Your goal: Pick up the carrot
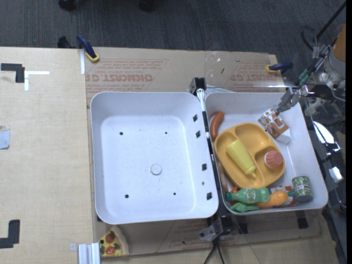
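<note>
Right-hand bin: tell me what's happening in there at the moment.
A grey robot arm reaches in from the right, its gripper near the bin's far right corner, just above a small orange-and-white packet. The carrot lies untouched along the near wall of the right bin, beside a green bottle and a small can. A yellow divided plate sits mid-bin. The carrot has not been picked up.
</note>
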`<state>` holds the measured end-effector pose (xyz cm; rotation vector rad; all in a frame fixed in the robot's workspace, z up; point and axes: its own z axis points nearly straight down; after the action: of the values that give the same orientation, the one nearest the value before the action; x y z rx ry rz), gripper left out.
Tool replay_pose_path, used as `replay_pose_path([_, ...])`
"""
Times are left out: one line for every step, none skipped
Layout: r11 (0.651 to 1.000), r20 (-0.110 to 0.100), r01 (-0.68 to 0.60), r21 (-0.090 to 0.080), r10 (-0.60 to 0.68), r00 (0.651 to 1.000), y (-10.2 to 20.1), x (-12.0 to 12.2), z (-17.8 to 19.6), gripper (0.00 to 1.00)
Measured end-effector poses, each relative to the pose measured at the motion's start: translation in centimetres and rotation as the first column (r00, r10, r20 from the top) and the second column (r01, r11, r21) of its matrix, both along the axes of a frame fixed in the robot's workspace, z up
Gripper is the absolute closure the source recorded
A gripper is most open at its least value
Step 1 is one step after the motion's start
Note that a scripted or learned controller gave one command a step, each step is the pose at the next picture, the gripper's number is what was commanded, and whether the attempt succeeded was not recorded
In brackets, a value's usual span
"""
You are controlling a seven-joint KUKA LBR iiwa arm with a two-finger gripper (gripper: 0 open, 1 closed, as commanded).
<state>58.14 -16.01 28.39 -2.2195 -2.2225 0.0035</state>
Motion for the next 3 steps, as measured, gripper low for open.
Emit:
replay_pose_path([0.970, 0.003, -0.245, -0.001, 0.245, 0.970, -3.0, -2.9, 0.6, 0.00])
replay_pose_path([0.913, 0.004, -0.409, -0.001, 0.409, 0.913, -6.2, -6.7, -5.5, 0.00])
replay_pose_path([0.791, 0.003, -0.612, 0.000, 0.612, 0.791, -6.2, -7.1, -18.0, 0.00])
